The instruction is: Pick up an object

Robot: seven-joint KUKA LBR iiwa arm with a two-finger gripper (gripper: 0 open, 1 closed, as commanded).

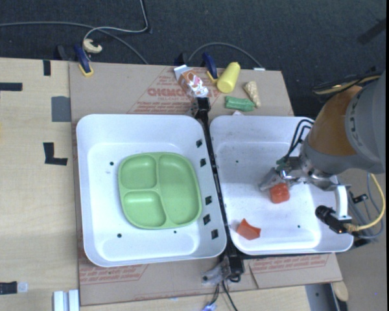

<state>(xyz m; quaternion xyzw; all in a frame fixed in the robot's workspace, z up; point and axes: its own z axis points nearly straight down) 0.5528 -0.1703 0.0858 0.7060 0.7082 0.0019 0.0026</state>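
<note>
A small red block point(279, 194) sits in the right bin point(246, 135), near its middle right. My gripper point(277, 179) reaches in from the right and hangs directly over the block's upper edge, touching or nearly touching it. I cannot make out whether the block is gripped. A second red-orange piece point(248, 229) lies nearer the bin's front wall, apart from the gripper.
The left bin point(97, 141) holds a green divided plate point(159, 190). Behind the bins, on the cardboard, lie a yellow bottle-like toy point(228, 76), a green piece point(238, 103), a tan piece point(252, 93) and a small printed packet point(193, 81). Cables run along the arm at right.
</note>
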